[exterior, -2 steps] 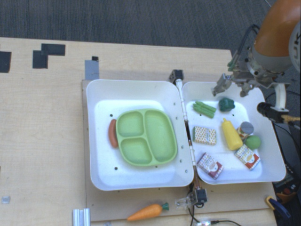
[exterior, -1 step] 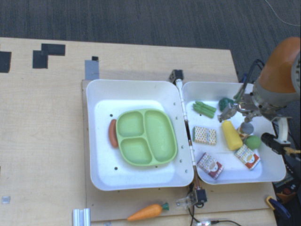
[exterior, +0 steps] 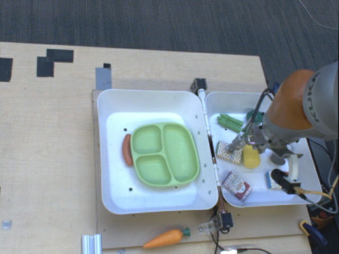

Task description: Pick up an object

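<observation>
We've got the claw (exterior: 241,142) down inside the right bin (exterior: 238,96), low over its middle, and from up here we can't tell whether it is open or closed. No object shows in its grip. The arm (exterior: 294,107) comes in from the right, its orange band sitting above the bin's far right part.

Just below the claw lies a patterned packet (exterior: 226,152), flat on the bin floor, and right beside that a yellow lump (exterior: 251,157); those two are the closest candidates, the packet touching or almost touching the claw's tip. A bit further up we see a green bundle (exterior: 229,122) near the top of the bin. Down towards the near edge there's a small red and white box (exterior: 236,186), lying tilted and apart from the others.

Moving out across the divider, the left bin (exterior: 104,142) holds a green divided plate (exterior: 164,153) in its middle. A sausage (exterior: 126,149) lies just beside the plate's left edge.

Outside both bins, on the wooden bench (exterior: 47,142), a carrot (exterior: 165,238) lies near the front edge, below the left bin.
</observation>
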You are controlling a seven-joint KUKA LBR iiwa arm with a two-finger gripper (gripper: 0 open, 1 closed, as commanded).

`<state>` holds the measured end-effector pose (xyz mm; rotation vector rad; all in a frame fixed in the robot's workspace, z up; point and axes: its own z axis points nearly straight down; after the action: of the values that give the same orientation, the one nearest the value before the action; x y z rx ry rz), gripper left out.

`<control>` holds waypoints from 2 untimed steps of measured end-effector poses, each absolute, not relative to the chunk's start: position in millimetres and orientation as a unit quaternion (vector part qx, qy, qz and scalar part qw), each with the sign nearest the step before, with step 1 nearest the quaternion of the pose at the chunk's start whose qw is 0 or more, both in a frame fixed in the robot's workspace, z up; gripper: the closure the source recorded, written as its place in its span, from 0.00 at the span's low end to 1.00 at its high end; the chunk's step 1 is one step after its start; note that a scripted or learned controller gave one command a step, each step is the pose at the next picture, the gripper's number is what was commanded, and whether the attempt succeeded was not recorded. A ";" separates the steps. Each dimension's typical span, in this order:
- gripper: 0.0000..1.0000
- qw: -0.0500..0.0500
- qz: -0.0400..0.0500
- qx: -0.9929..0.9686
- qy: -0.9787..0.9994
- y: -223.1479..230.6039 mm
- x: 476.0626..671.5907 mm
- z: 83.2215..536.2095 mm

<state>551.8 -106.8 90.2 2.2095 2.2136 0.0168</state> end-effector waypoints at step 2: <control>1.00 0.001 0.002 0.706 0.708 -78.0 494.3 184.9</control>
<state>494.3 -78.0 184.9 2.2155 2.2236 0.0049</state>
